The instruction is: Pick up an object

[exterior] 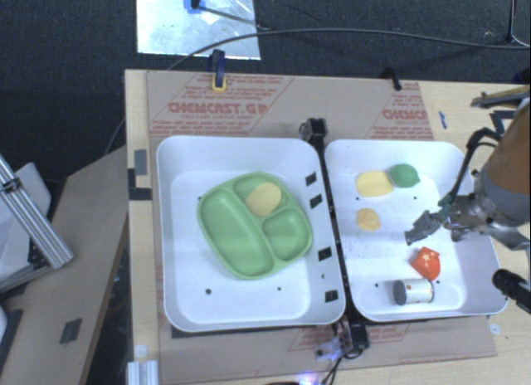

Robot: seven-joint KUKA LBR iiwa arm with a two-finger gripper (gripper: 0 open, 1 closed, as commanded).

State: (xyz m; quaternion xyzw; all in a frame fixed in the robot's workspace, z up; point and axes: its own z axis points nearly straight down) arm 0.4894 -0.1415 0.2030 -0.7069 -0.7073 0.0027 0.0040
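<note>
Can (413, 292): lies on its side at the near edge of the right bin (390, 315), silver, with a dark end facing left.
Red piece (426, 262): just behind the can, close to touching it, orange-red with a pale spot.
Jaws (421, 228): just behind and slightly left of the red piece, above the bin floor; whether they are apart or together I cannot tell, and nothing shows between them.
Arm (504, 177): comes in over the right bin's right wall, orange band above the wrist.
Small yellow piece (367, 220): left of the jaws, mid-bin, apart from them.
Large yellow piece (374, 182): behind the small one, toward the far wall of the right bin.
Green ball (404, 175): just right of the large yellow piece, touching or nearly so.
Left bin (178, 209): beside the right bin, walls meeting along the middle.
Tray (241, 238): green, divided, in the middle of the left bin.
Yellow lump (264, 199): in the tray's far compartment.
Desk (274, 97): brown board under both bins.
</note>
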